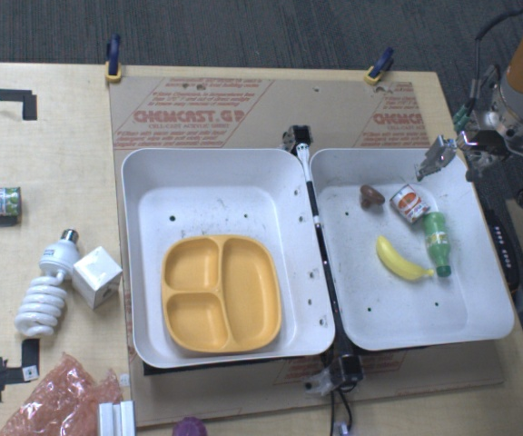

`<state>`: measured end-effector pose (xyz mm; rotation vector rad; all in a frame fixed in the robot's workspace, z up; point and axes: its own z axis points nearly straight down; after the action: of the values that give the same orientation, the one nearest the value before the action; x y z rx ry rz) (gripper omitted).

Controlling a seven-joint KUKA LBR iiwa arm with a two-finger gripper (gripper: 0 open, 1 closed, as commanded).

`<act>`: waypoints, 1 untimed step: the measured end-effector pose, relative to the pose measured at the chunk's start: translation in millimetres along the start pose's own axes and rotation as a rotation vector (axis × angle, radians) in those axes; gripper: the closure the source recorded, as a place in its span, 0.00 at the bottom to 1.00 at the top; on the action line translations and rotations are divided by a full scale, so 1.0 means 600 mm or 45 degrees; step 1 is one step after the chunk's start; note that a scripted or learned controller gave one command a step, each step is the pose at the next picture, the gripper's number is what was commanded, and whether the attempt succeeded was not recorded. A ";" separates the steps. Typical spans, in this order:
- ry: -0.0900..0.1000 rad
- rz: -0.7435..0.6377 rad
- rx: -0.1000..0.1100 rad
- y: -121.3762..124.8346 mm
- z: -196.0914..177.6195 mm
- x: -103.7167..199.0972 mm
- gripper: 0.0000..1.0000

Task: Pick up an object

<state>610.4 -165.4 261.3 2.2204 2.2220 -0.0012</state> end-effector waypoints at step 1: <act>0.005 0.000 0.002 -0.023 0.282 -0.008 0.00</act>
<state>596.3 -170.4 92.2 2.2236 2.2245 0.0014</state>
